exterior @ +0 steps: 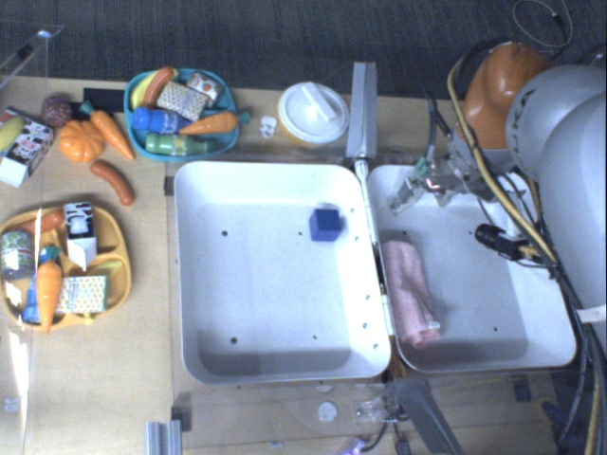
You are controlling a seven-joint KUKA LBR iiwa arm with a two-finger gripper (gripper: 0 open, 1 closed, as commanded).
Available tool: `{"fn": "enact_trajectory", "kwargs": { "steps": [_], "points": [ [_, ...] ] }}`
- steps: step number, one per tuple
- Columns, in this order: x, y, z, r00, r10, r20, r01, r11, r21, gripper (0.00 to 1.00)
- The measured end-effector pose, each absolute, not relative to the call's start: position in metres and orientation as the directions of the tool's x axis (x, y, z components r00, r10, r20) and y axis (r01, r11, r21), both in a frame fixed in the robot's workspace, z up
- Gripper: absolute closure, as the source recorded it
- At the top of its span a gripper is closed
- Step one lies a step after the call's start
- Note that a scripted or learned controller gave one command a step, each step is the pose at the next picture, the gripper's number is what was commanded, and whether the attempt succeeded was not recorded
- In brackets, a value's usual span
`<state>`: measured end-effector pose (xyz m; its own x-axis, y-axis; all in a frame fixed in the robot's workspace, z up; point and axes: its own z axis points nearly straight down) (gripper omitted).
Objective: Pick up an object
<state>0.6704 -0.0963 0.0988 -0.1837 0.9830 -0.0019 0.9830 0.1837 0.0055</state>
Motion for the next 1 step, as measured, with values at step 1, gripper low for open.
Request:
{"fn": "enact_trajectory", "kwargs": {
  "steps": [1],
  "points": [
    [0.6128, -0.1619, 0.1198, -0.215, 0.977, -0.002, 0.977, 0.215, 0.004, 0.0]
  ]
}}
